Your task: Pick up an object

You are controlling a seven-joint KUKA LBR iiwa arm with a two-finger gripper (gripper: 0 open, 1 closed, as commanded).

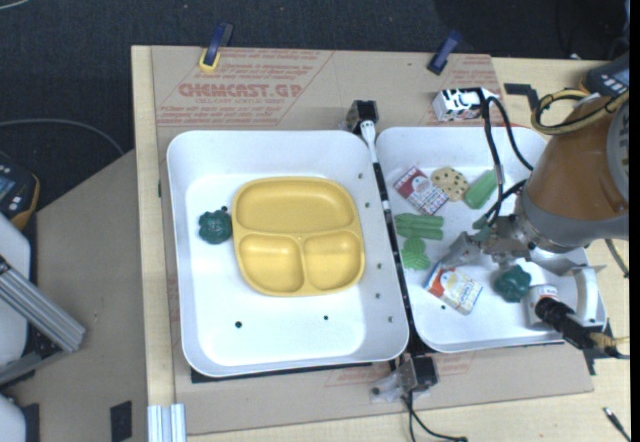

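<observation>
The gripper (470, 248), low in the right bin (520, 335) at the frame's right with its finger state impossible to tell, hovers among loose candidates, just right of the green pieces (417, 235) and above the red-and-white packet (455, 288), presumably positioned for a descent.
</observation>
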